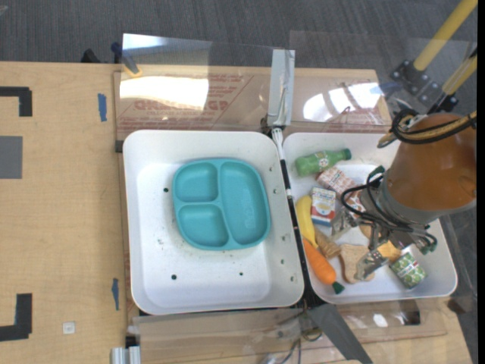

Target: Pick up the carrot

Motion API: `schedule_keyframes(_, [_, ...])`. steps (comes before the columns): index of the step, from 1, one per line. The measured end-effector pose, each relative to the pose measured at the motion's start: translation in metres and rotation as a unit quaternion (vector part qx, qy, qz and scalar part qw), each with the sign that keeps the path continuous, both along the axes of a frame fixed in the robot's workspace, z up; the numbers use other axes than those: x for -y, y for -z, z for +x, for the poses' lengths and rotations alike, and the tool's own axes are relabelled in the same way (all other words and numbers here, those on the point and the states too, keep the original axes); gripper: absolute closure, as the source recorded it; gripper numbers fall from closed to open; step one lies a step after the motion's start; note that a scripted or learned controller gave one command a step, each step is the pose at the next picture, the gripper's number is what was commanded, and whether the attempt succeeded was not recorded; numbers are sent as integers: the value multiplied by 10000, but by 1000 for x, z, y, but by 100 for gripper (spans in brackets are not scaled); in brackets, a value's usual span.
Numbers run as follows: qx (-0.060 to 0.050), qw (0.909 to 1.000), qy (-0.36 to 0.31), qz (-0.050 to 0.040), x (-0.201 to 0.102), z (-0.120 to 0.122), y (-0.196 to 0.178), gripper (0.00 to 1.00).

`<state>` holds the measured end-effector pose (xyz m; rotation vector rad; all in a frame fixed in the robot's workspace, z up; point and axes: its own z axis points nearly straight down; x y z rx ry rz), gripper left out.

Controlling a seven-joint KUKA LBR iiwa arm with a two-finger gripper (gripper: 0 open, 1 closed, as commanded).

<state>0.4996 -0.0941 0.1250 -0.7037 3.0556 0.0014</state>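
The carrot [320, 262] is orange with a green tip and lies slantwise at the front left of the right bin [447, 283], next to a yellow banana [305, 218]. My gripper [372, 263] hangs low over the bin's front middle, above a slice of bread [351, 260], about a hand's width to the right of the carrot. The carrot lies free on the bin floor, apart from the gripper. The arm's orange band [436, 169] and cables hide the bin's right middle.
The right bin also holds a green bottle [321, 160], two small cartons [327, 196] and a green-labelled can [409, 269]. In the left bin [144, 203] sits a teal divided plate [222, 203]. A metal divider [288, 203] separates the bins.
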Motion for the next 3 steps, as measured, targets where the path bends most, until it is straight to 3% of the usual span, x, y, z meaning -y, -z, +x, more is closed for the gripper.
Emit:
schedule_keyframes(1, [5, 9985, 556, -8, 52, 14, 8, 0])
schedule_keyframes(2, [29, 9985, 549, -10, 76, 11, 35, 0])
schedule_keyframes(3, [104, 9985, 542, -8, 74, 16, 23, 100])
